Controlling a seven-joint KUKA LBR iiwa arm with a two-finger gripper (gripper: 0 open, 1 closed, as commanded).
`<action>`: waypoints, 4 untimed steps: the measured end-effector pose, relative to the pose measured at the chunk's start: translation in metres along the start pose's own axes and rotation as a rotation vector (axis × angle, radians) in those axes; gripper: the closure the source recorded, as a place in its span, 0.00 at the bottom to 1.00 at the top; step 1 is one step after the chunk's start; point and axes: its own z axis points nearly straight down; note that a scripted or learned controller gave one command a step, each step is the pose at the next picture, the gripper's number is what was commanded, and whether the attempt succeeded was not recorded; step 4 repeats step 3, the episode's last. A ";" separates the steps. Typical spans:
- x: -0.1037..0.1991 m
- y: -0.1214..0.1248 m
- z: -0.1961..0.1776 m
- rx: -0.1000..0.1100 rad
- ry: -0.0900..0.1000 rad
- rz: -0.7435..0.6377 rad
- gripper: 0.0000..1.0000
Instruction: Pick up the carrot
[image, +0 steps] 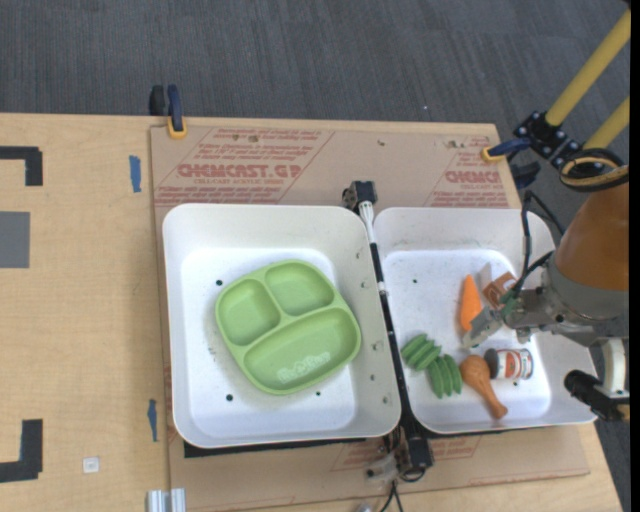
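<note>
The carrot (468, 300) is a short orange piece lying nearly upright in the right bin (430, 262), a little right of the bin's middle. My gripper (492, 318) hangs low over that bin just to the right of the carrot, close to its lower end, reaching in from the right below the orange wrist band (598, 240). From this slant nothing shows held in the gripper. The carrot lies free on the bin floor.
In the right bin, a reddish-brown item (499, 287) lies by the carrot. Two green vegetable pieces (430, 362), an orange drumstick-shaped toy (482, 381) and a small can (510, 364) lie nearer the front. The left bin (190, 300) holds a green divided plate (288, 325).
</note>
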 end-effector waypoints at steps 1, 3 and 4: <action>-0.001 0.040 0.049 -0.001 0.000 -0.044 0.00; 0.092 0.019 -0.043 -0.002 0.000 0.025 1.00; 0.092 0.019 -0.043 -0.002 0.000 0.025 1.00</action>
